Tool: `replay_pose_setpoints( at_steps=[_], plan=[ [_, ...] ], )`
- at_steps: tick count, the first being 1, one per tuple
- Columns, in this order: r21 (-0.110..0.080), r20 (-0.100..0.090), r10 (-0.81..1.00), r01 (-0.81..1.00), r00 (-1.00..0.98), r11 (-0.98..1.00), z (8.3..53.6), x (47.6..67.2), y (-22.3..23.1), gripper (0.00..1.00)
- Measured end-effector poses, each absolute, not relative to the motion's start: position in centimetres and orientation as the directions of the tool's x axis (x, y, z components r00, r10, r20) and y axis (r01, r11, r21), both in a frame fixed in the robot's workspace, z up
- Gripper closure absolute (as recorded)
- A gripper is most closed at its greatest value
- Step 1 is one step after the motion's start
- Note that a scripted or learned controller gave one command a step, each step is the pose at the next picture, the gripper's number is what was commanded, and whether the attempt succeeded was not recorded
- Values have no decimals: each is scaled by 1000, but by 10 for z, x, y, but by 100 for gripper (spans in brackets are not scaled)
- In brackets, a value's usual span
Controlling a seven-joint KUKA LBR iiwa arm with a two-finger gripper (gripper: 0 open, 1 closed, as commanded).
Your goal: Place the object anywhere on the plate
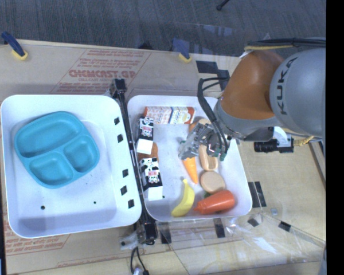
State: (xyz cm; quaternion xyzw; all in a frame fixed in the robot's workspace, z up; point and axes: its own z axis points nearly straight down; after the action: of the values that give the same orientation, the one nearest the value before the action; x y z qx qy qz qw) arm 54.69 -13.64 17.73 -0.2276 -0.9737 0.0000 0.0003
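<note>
Hovering in the right bin (pixel 241 171), the pincer (pixel 198 142), grip unclear, sits just above the carrot (pixel 191 169).

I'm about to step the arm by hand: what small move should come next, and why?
Probably a short, straight lift. The gripper sits low in the right bin among the toy food, while the blue plate lies in the left bin. Whether it holds anything is unclear; rising would show.

We note a blue plate (pixel 56 148) of smooth, matt-looking plastic and two white bins (pixel 23 213) of glossy plastic. The bench (pixel 92 67) looks like printed brown cardboard. The banana (pixel 184 200) and carrot (pixel 191 169) appear smooth, moulded plastic; the arm (pixel 286 93) has glossy shells.
</note>
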Motion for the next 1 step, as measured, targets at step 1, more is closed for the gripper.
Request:
replay_pose_setpoints(
  at_steps=[1],
  plan=[
    [2,-5,659,659,-753,753,263,566,-101,100]
  ],
)
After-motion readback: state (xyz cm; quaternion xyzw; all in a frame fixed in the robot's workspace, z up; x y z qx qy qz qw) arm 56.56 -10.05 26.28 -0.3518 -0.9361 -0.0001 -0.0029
